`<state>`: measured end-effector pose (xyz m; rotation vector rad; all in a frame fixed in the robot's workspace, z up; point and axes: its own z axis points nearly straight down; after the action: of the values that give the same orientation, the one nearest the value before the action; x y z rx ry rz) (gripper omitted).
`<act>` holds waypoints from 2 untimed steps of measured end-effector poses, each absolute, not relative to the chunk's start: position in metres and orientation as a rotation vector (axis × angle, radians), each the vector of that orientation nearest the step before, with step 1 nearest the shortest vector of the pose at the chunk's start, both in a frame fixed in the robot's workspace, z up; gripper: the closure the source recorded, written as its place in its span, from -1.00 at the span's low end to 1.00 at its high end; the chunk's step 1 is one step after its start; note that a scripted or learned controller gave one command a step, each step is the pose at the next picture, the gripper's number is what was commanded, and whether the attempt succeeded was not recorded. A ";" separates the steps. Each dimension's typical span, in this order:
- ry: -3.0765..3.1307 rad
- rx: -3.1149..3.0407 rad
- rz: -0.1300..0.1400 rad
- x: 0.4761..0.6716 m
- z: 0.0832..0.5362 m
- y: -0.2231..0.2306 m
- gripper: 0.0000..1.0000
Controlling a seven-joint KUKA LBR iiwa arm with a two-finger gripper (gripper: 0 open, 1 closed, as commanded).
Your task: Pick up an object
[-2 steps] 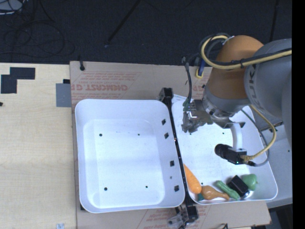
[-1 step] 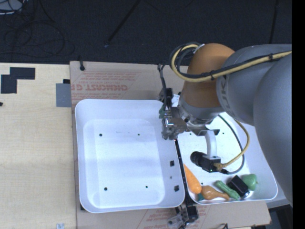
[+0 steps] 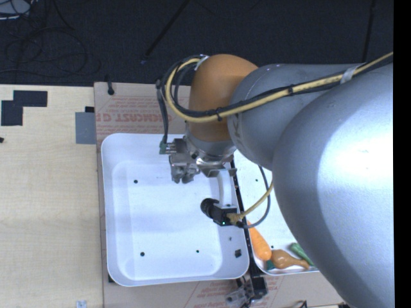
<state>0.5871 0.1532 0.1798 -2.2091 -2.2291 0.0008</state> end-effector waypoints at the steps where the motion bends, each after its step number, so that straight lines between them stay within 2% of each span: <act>1: -2.230 -2.209 -0.004 0.603 0.193 0.250 1.00; 2: -2.214 -2.218 0.025 0.534 0.120 0.206 1.00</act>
<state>0.5341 0.2061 0.1205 -2.2178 -2.2136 0.0250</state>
